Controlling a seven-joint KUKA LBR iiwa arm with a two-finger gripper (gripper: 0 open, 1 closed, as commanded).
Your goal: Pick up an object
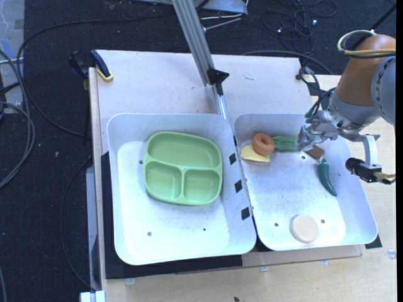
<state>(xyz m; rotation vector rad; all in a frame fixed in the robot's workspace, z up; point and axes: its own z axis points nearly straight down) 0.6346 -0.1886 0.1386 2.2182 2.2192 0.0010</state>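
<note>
Hovering over far part of right shallow white bin (352, 222): grey arm's two-finger jaws (310, 145), low, just right of pale green vegetable (284, 143). Cannot tell jaw opening or any hold. Orange ring doughnut (263, 145) on yellow wedge (254, 155) left of that. Dark green pepper (327, 177) nearer. Cream disc (305, 228) near edge. Left bin (126, 231) carries green divided plastic tray (184, 167).
</note>
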